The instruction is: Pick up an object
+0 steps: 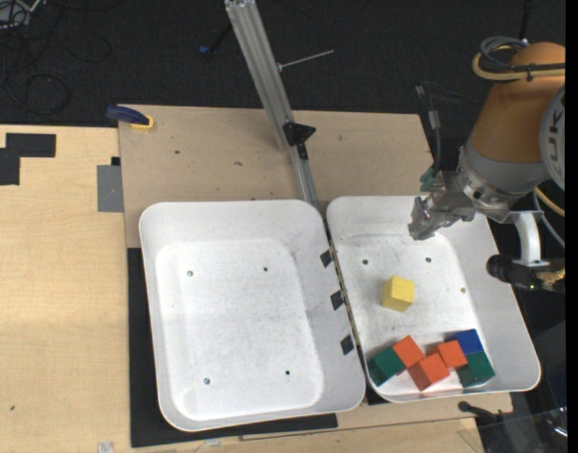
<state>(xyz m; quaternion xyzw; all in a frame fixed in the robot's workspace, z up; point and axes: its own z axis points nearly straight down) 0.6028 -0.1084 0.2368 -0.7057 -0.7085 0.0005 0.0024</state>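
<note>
You see gripper (427, 221) at upper right of frame, over right bin (516, 343); claw state unclear. Yellow cube (398, 293) sits mid-bin, apart from gripper. Coloured blocks (433, 359) cluster lower right.

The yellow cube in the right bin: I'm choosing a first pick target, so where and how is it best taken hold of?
Grip the yellow cube across two opposite flat side faces, coming straight down from above. It sits alone on the right bin floor, apart from the cluster of blocks near the front, so all sides look free. It appears slightly rotated, so the tool probably needs turning to match.
</note>
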